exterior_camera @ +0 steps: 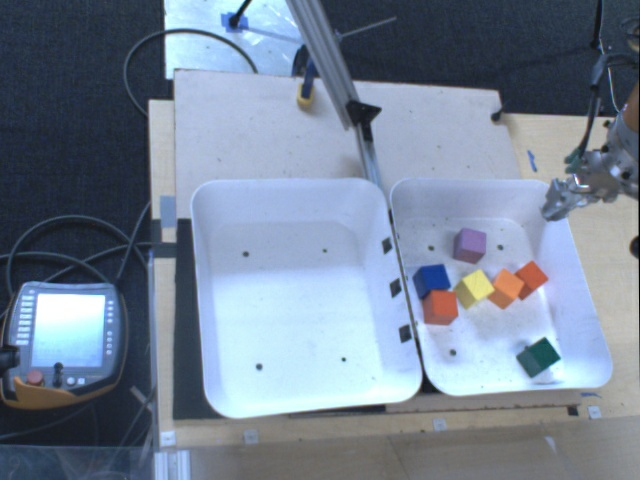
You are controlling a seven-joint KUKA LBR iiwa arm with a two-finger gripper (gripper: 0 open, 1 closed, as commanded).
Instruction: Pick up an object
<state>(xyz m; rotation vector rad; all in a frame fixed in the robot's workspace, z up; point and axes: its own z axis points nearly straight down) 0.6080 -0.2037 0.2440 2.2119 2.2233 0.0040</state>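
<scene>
Firstly, at the far left, on the dark floor beside the table (pixel 450 128), lies a teach pendant (pixel 62 343) with a bright screen and its cable looping behind it. Next comes the left white bin (pixel 215 268), and touching its right side stands the right white bin (pixel 590 343); small black clips sit along the wall where they meet.

All the cubes lie in the right bin. A blue cube (pixel 431 279) is nearest to the shared wall, and a red cube (pixel 440 307) touches it at about 5 o'clock. Just beside these, to the right, is a yellow cube (pixel 474 288), then an orange cube (pixel 507 288) touching it, and another red-orange cube (pixel 532 276) against the orange one at about 2 o'clock. A purple cube (pixel 470 244) lies apart, at 12 o'clock from the yellow one. A green cube (pixel 539 356) lies alone near the bin's lower right corner.

The pincer (pixel 557 204) is at the right, over the upper right rim of the right bin. It carries nothing, and I cannot tell if it is open or closed. From the pincer, the red-orange cube is nearest, at about 7 o'clock; the purple cube is at about 8 o'clock, and the green cube is well apart at 6 o'clock.
</scene>
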